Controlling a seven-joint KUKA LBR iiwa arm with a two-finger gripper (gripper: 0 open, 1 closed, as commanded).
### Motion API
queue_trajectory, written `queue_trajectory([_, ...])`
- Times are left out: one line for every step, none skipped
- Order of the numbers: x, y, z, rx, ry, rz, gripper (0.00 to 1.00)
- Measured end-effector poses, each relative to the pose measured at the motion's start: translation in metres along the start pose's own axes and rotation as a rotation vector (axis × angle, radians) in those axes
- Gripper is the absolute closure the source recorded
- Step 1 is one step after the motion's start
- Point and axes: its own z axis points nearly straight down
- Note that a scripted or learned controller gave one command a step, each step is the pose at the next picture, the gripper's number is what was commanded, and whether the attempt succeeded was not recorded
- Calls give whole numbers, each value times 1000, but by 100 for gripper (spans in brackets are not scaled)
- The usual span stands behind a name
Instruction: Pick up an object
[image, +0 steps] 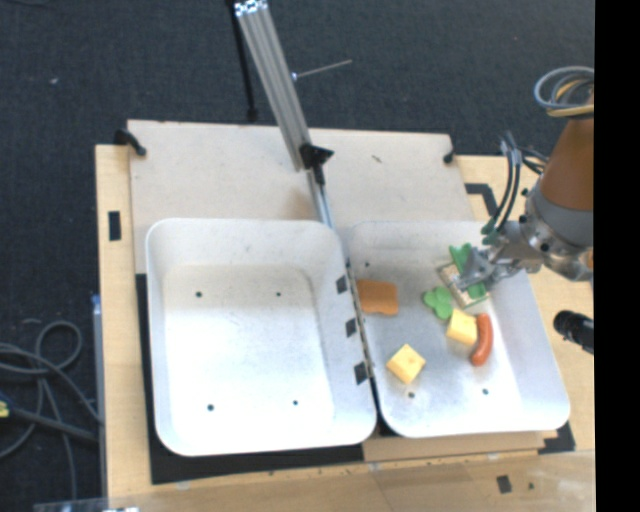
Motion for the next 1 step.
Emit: queue_trajectory([44,14,12,2,1,-1,100])
